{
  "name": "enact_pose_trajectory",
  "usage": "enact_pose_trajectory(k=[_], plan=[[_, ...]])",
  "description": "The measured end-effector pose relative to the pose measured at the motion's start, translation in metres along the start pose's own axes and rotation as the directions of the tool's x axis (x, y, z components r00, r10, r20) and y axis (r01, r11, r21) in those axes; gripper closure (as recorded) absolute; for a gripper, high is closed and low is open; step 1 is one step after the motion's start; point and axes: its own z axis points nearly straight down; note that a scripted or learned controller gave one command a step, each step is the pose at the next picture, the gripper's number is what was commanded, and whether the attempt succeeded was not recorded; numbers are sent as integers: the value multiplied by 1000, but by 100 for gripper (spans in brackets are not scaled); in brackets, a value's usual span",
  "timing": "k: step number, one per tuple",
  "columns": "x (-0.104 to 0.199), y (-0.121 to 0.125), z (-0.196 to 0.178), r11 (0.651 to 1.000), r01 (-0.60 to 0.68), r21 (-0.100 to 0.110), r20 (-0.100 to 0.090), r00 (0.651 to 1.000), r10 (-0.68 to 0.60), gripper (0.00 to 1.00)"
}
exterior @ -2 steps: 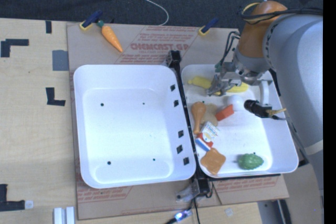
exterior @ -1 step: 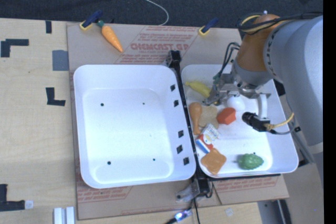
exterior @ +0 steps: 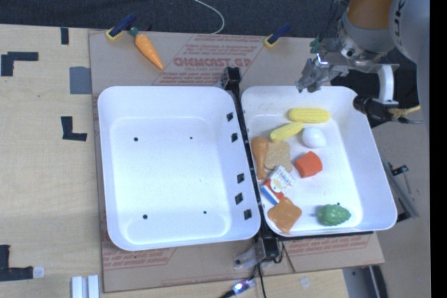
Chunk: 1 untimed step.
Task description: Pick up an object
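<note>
My gripper [exterior: 311,78] hangs above the far rim of the right bin [exterior: 370,150], with nothing seen between its fingers. Below it in that bin lie a yellow corn cob [exterior: 309,115], a yellow banana-like piece [exterior: 286,131], a white egg [exterior: 313,138], a red-orange block [exterior: 308,165], a slice of toast [exterior: 276,155], a small printed packet [exterior: 279,181], an orange wedge [exterior: 284,215] and a green broccoli [exterior: 333,215]. The gripper stands apart from all of them, nearest to the corn cob.
The left bin [exterior: 167,171] lies beside the right one, with a black divider [exterior: 241,150] between them. A toy carrot [exterior: 147,49] rests on the cardboard behind the left bin. A white cable [exterior: 202,0] trails across the back.
</note>
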Motion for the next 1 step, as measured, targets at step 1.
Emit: enact_pose_trajectory(k=[1], plan=[[47,-17,-261,1000,2,-1,-2,1000,-2,100]])
